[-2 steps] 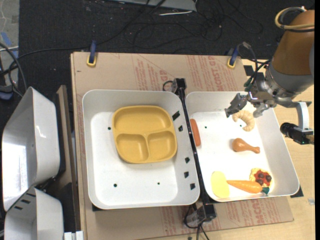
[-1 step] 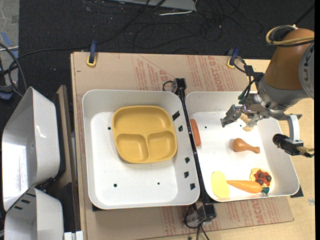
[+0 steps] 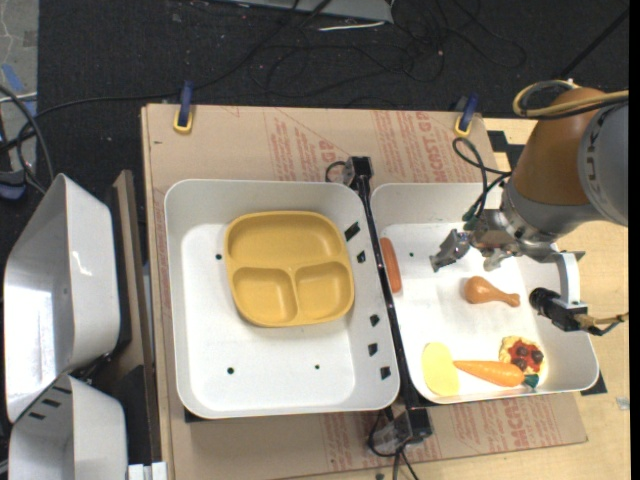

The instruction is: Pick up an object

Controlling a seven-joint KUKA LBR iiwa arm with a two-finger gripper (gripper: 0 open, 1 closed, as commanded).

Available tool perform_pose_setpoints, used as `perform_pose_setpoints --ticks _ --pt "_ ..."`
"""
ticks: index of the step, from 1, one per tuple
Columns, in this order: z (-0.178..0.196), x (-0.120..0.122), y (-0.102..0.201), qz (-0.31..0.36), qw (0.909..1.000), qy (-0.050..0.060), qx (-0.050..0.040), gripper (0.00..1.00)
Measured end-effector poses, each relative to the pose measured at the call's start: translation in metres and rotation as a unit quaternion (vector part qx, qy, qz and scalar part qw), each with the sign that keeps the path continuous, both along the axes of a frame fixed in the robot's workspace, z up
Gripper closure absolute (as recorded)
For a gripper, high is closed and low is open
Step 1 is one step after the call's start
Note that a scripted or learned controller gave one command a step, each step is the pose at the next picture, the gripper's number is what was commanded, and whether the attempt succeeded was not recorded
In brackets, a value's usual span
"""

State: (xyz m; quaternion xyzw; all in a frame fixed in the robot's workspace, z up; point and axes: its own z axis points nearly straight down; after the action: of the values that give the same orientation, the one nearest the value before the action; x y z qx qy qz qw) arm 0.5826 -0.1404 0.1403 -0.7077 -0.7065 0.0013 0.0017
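In the right bin [image 3: 432,313] lie a brown toy drumstick [image 3: 488,291], a red sausage [image 3: 391,266] along the left wall, a pale yellow oval slice [image 3: 438,366], an orange carrot [image 3: 490,372] and a small red-and-dark toy food piece [image 3: 523,353]. My gripper [image 3: 470,257] hovers over the upper middle of this bin, just above and to the left of the drumstick. Its fingers are spread open with nothing between them. The grey arm with its orange band [image 3: 560,158] comes in from the right.
The left bin [image 3: 200,308] holds a yellow three-compartment plate [image 3: 290,268]. A black divider strip [image 3: 378,268] runs between the bins. Cables hang near the wrist, and a black fitting [image 3: 556,306] sits by the right bin's right wall.
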Motion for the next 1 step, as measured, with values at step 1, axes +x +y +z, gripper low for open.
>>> perform_pose_setpoints --ticks 1 --pt "0.013 0.0015 0.0 0.0 1.0 -0.003 -0.0005 1.0"
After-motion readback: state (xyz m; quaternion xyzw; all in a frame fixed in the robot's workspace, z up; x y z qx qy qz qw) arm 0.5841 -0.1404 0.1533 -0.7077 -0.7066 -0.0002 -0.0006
